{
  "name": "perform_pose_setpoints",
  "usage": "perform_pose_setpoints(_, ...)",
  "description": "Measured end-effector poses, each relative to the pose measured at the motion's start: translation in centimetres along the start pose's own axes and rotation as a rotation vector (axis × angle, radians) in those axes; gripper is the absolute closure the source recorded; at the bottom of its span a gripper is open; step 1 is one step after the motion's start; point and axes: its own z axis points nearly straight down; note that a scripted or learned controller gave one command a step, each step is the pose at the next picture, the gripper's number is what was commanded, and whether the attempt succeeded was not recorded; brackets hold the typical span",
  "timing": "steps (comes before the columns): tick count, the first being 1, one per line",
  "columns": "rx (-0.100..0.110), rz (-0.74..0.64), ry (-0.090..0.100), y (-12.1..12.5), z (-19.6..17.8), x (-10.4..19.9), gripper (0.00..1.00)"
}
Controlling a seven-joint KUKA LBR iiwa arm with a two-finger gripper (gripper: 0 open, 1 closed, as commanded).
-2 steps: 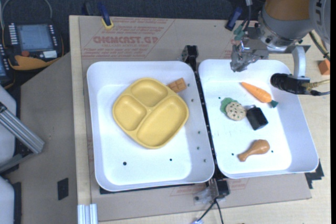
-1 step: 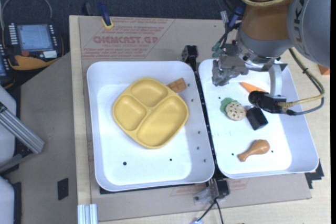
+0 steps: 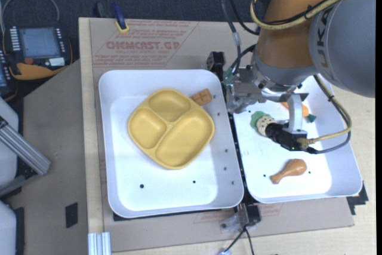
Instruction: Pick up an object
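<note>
Item 1: toy drumstick (image 3: 289,171); tan-brown, glossy; fat rounded end to the right, thin bone end to the left; lies flat in the front half of the R bin (image 3: 262,185), apart from everything else.

Item 2: small green obj. (image 3: 259,121); rounded, pale patch on one side; too small to tell more; in the R bin's upper left, just below the gripper (image 3: 242,98).

Item 3: orange piece (image 3: 305,110) w/ a teal bit (image 3: 311,119) just beside it; upper right of the R bin; shapes unclear.

Item 4: yellow divided plate (image 3: 171,127); three compartments, rounded corners; sits about mid L bin (image 3: 119,188), turned at an angle.

Item 5: brown block (image 3: 202,97); small, square-ish, ridged face; touching or nearly touching the plate's upper-right rim.

Gripper: low over the strip between the bins, at the R bin's upper-left corner; cannot tell whether open or closed; nothing seen held; arm (image 3: 286,27) w/ orange band looms over it.

Table (image 3: 149,45): brown board w/ red print; both bins side by side on it.
</note>
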Motion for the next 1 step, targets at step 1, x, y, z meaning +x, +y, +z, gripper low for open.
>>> perform_pose_setpoints(1,-0.001,-0.002,0.000,-3.43,-0.22,4.67,1.00)
